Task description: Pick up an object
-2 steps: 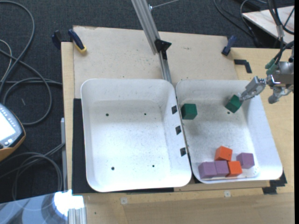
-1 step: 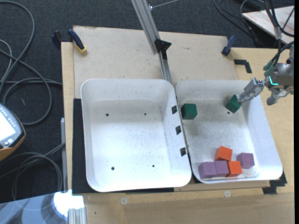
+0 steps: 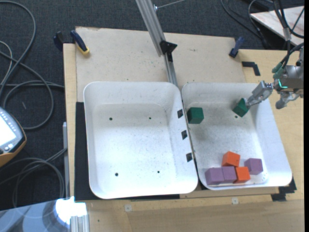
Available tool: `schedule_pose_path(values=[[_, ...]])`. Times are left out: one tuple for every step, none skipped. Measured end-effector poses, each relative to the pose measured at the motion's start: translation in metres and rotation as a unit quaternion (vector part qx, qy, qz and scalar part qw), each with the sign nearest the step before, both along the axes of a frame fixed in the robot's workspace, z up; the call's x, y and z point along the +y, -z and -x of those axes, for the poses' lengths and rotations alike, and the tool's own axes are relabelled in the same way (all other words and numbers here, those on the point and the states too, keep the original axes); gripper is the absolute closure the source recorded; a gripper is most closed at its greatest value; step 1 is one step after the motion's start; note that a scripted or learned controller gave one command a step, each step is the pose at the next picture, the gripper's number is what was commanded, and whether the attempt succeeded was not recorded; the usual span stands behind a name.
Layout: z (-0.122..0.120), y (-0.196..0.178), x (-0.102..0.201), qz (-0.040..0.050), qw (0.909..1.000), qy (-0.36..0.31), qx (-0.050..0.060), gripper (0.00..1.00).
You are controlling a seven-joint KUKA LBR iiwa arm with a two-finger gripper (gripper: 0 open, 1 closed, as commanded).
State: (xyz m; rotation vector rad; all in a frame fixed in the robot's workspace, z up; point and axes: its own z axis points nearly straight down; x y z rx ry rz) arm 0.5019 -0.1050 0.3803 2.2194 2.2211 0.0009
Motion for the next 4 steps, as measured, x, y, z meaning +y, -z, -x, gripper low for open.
schedule_pose_path(values=[[0.0,0.0,0.0,0.0,1.0,0.0,0.0,0.0],[-0.06,-0.063,0.014,0.0007,1.0,-0.002,-0.005,0.0],[-0.086,-0.117,0.028,0.0006,1.0,-0.001,-0.004,0.0],[-0.143,-0.168,0.03,0.0006,1.0,-0.001,-0.004,0.0]])
